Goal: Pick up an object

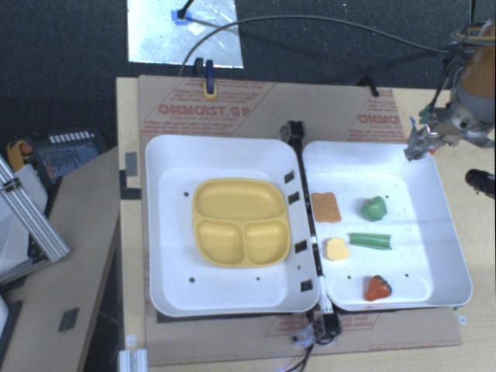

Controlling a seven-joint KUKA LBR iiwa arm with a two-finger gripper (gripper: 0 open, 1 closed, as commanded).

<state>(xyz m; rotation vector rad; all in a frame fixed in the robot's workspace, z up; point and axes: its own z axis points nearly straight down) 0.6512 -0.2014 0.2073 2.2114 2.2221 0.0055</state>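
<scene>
Nearest the lens: red strawberry-like piece, sitting low in the right bin near its front edge. That bin holds all the pick candidates, so I'm treating any of them as the task's thing. Working outward from the strawberry: yellow round piece just up-left of it, green bean-shaped piece lying flat beside the yellow one, green round piece above the bean, orange flat slab closest to the divider. All loose and apart from each other, none stacked, which I read as a layout meant to give clean top-down approaches.

Left bin carries a yellow three-compartment tray, roughly centred. Looks like a drop target more than a pick target.

Gripper is up over the right bin's far right corner, clear of every item and holding nothing. Too small and blurred for me to call the fingers.

My read: pick not started, arm parked at the bin edge before descent. Green round piece is the closest candidate to the gripper. Slab is the risk; it lies flat and gives the fingers little to grab.

Both bins sit on a cardboard sheet, with cables trailing across behind.
</scene>
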